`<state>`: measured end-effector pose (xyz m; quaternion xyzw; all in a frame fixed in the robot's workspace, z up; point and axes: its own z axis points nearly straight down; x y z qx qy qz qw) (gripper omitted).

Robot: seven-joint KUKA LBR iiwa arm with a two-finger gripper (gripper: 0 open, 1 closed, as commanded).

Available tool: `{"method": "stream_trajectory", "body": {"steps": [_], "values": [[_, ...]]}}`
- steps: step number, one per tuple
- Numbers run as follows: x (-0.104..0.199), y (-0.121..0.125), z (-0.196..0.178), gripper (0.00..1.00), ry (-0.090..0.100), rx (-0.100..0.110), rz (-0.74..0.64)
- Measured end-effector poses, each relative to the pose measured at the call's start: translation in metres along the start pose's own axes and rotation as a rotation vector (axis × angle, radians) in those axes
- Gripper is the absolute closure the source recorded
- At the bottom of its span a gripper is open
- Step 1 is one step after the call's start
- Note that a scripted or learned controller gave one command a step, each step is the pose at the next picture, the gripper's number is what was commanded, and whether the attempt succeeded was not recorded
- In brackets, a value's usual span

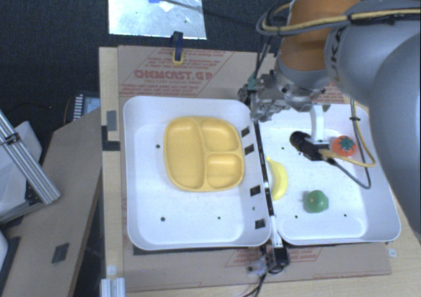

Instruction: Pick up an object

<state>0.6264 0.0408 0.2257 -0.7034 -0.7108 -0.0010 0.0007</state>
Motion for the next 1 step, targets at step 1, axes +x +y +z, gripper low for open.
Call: {"method": "stream_trajectory", "body": {"steps": [1], "values": [[0.0561,0.0072,0.0109,1.0,0.0,-0.001,0.001]]}}
